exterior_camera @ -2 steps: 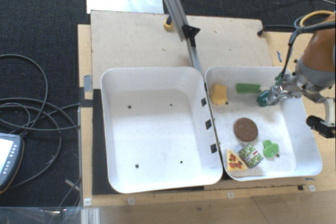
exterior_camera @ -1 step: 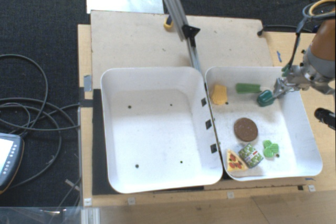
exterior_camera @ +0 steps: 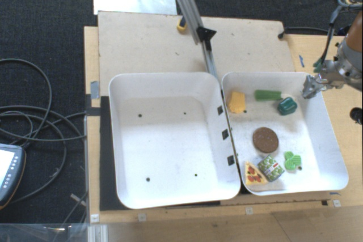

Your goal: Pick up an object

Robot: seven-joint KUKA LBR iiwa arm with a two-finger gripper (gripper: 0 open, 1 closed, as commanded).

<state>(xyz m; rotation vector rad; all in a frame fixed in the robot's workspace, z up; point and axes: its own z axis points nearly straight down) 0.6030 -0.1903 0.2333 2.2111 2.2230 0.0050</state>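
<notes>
Six small things lay in the right bin at that moment, and none of them was in my keeping. My gripper hung at the far right rim of that bin, up near its back corner, low over the edge. Whether it stood open or closed I could not tell from the camera's slant; what I could tell was that nothing showed at its tip.

Nearest to me sat the teal block, just beside the green bar, the two almost touching along the back of the bin. The yellow piece rested further off, close against the dividing wall. The brown disc lay flat in the middle. Along the front edge were the pizza slice, the patterned cube touching it, and the small green leafy piece a little apart.

The left bin held no objects that I could make out.

So I judged the work barely begun: every object rested on the floor of the bin, nothing lifted. All of it remained, that is choosing one, coming down over it, closing, raising. The teal block seemed the likeliest, being closest, though its neighbour the bar might have crowded a grasp.
</notes>
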